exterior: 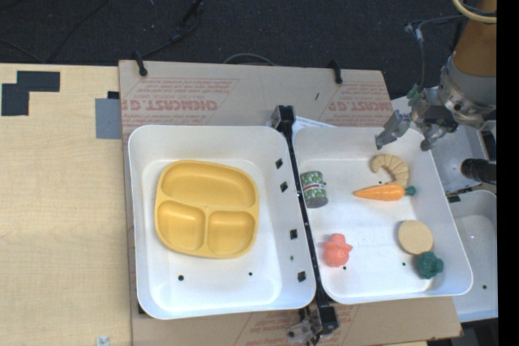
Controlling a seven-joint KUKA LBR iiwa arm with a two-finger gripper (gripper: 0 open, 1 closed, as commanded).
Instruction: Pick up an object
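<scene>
Over the far right corner of the right bin [454, 198] hangs the gripper [409, 134], jaws spread wide, nothing between them and touching nothing. Just below it lies the croissant [391, 166], then the carrot [381, 192]. A can [313, 189] stands by the divider, a pink toy [336, 249] nearer, a cookie [415, 237] and green toy [429, 264] rightward. The left bin [142, 198] holds a yellow plate [207, 207].

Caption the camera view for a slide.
Gripper open above the right bin's far edge, over croissant, carrot and other toys; yellow plate in left bin.
</scene>
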